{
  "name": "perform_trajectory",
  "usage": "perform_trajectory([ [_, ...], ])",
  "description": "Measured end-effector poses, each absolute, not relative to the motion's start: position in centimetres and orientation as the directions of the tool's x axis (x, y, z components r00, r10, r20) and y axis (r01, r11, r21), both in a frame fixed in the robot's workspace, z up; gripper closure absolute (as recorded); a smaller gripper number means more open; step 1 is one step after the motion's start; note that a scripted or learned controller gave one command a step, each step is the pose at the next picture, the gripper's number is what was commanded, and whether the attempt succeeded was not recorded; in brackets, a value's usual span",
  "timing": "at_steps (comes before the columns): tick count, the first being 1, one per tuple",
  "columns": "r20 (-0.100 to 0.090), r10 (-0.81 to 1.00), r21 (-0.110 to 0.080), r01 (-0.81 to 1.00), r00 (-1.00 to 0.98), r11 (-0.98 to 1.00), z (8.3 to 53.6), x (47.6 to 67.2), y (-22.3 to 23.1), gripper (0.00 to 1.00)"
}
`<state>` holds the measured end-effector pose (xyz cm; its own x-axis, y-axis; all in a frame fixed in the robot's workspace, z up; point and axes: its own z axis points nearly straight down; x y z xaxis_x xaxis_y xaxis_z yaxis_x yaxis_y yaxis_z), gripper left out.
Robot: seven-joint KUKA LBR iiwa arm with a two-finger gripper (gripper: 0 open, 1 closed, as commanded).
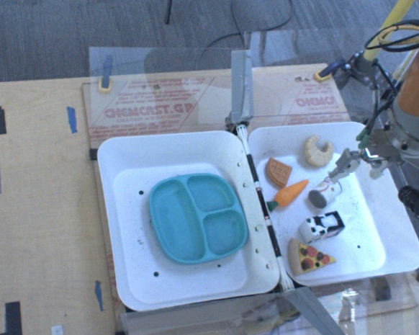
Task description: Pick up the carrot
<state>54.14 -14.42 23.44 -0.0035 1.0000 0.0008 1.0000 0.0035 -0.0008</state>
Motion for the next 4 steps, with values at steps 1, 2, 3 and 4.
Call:
perform_trajectory([
  [1, 0.0, 0.995, -0.001, 0.995, -0.102, 0.102, 10.5, 60.3, -9.3, 0.0],
  [2, 0.0, 0.995, 0.004, 0.995, -0.096, 0.096, 11.6, 60.3, -9.7, 1.0],
  [3, 0.0, 0.995, 0.004, 0.995, -0.095, 0.095, 11.5, 60.3, -9.7, 0.0],
  [4, -0.004, 0.876, 0.009, 0.876, -0.482, 0.482, 8.9, 55.2, -12.0, 0.0],
])
